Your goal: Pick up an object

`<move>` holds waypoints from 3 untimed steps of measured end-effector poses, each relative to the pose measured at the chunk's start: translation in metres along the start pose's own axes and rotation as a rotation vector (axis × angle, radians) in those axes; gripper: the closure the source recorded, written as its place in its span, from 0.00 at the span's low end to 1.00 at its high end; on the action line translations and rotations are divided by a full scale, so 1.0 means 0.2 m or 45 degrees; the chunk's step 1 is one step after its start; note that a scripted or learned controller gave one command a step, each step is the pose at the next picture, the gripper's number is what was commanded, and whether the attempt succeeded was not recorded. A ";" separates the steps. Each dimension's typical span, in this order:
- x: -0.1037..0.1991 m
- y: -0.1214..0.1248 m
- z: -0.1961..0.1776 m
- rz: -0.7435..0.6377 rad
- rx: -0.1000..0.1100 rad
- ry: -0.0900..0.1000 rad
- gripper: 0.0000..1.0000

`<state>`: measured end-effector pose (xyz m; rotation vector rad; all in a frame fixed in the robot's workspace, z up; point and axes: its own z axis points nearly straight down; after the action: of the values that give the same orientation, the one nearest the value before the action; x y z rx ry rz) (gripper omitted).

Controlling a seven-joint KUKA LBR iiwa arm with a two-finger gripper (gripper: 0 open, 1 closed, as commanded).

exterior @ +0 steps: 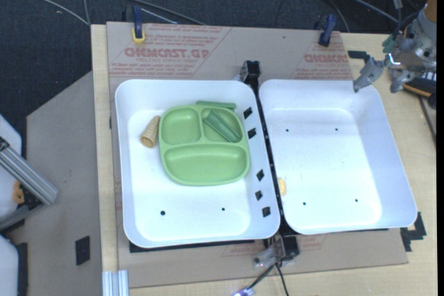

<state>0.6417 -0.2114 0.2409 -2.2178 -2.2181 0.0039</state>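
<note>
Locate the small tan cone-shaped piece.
The small tan cone-shaped piece lies in the left white bin, against the left edge of the green divided plastic plate.

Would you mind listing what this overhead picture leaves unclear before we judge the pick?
- gripper: small, slightly blurred at the right edge; its state can't be read, and the arm is cut off by the frame.
- green item in the divided plate: same colour as the plate, so its identity is unclear.
- yellow speck by the bins' divider: too small to identify.
- cone-shaped object: partly tucked against the plate rim.
</note>
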 end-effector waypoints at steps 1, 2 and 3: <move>-0.03 0.00 0.22 0.000 -0.001 -0.001 0.00; -0.03 0.04 0.51 -0.002 0.001 0.001 0.00; -0.04 0.05 0.42 -0.003 -0.009 -0.003 1.00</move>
<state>0.6519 -0.2185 0.1561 -2.2200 -2.2258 -0.0016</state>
